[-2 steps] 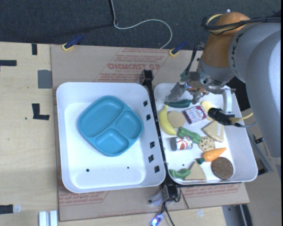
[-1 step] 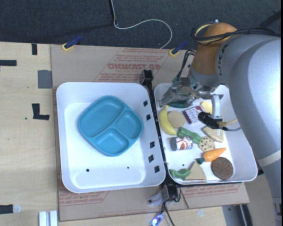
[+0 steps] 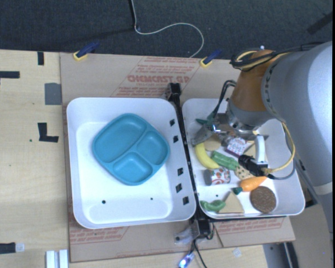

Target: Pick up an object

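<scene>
My end effector (image 3: 212,128) hangs low over the far left part of the right bin (image 3: 290,208), its metal parts close above a yellow banana (image 3: 205,156); I cannot tell how it is set or whether anything sits in it. Just right of the banana lie a green piece (image 3: 228,162) and a small packet (image 3: 235,146). Nearer lie an orange carrot (image 3: 251,183), a brown round cookie (image 3: 263,199) and a tan wedge (image 3: 232,205). The left bin (image 3: 78,149) holds a blue divided plate (image 3: 130,148).
</scene>
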